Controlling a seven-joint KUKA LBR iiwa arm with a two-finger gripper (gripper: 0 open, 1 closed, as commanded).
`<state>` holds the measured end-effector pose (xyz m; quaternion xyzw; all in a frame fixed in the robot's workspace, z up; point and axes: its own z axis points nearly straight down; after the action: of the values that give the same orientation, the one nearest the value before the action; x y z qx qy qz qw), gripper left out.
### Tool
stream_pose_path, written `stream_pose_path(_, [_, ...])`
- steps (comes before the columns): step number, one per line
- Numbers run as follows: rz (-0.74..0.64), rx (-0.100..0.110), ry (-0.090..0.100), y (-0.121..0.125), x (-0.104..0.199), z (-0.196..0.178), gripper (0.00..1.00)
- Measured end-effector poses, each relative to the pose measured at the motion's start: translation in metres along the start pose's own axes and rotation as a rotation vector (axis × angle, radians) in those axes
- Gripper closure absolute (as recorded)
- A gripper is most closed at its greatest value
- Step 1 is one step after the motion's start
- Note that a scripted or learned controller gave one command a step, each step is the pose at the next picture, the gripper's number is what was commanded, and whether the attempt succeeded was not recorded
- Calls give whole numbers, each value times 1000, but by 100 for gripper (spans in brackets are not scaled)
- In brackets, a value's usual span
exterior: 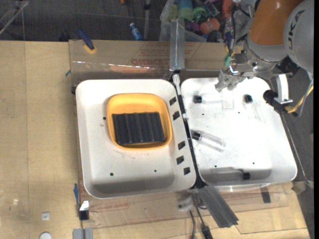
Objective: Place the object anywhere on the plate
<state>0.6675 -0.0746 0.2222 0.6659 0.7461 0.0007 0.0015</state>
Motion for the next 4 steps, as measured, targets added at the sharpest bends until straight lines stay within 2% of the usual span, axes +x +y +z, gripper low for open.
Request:
stream_pose_path(1, [-203, -2, 0, 2, 11, -37, 100])
stream_pose_path(2, [-99, -1, 0, 0, -4, -63, 100])
stream_pose_path(3, [-414, -2, 0, 2, 16, -70, 100])
stream_pose_path(4, [-563, 2, 3, 1, 11, -28, 100])
